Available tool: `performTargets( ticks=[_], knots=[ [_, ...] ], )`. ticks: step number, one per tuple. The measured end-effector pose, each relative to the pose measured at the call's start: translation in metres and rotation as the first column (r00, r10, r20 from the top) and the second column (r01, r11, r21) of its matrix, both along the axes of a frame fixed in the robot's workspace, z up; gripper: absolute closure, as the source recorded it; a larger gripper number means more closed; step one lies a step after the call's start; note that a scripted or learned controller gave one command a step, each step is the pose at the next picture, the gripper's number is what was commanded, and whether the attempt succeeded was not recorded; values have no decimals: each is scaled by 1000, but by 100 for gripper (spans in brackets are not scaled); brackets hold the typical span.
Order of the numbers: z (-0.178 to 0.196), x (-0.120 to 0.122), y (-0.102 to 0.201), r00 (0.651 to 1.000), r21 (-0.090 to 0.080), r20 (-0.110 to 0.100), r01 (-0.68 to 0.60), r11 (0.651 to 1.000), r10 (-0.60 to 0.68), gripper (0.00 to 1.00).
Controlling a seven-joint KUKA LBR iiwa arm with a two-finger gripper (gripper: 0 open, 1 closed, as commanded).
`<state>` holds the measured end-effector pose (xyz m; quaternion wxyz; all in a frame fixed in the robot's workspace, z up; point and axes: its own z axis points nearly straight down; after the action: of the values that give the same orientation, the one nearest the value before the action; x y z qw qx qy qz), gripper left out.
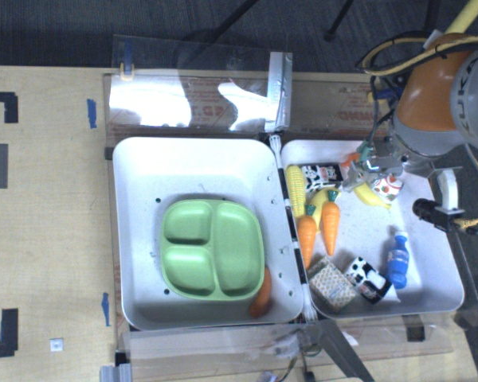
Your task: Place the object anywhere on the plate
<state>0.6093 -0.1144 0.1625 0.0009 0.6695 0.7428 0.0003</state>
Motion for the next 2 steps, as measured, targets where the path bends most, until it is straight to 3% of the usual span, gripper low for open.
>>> performTargets(
  ticks=[1,2],
  knots=[
    [80,-74,93,970,2,-4,-244,970,244,100],
    [83,-54,125,946,-1,2,-324,946,324,100]
  ],
)
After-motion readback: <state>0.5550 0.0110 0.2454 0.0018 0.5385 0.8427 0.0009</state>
